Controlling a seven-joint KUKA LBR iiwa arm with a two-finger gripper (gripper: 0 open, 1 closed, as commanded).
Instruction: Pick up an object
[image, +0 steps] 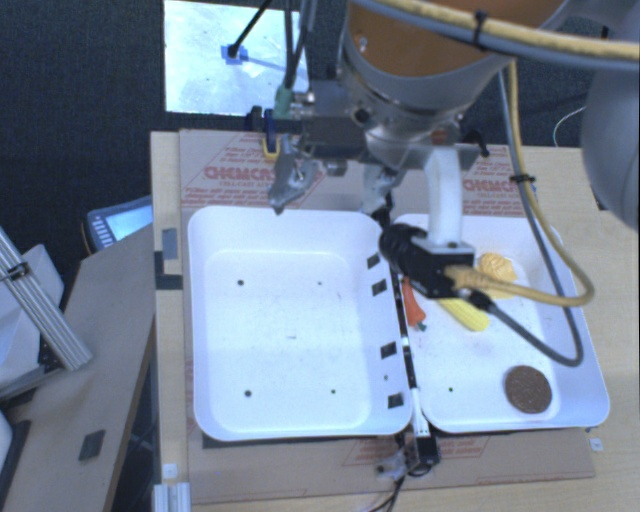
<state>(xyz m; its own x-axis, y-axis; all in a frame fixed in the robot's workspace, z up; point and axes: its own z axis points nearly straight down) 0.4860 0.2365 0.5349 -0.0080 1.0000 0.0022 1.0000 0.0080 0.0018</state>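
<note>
My gripper (332, 188) hangs over the back edge of the left bin (215, 300), under the wide grey wrist. Its two grey fingers (290, 186) stand apart, open, with nothing between them. The objects lie in the right bin (570, 400): a yellow banana-like piece (466, 314), a bumpy yellow-orange item (497, 267) behind it, a thin orange-red stick (413, 306) by the divider, and a brown round disc (527, 389) at the front right. The gripper is up and to the left of all of them.
A white post (445, 205) with a black block (425, 262) and yellow cables (530, 290) reaches over the right bin's back half, partly hiding the objects. Black clips (385, 350) line the seam between the bins. A metal rail (40, 310) lies off the bench at left.
</note>
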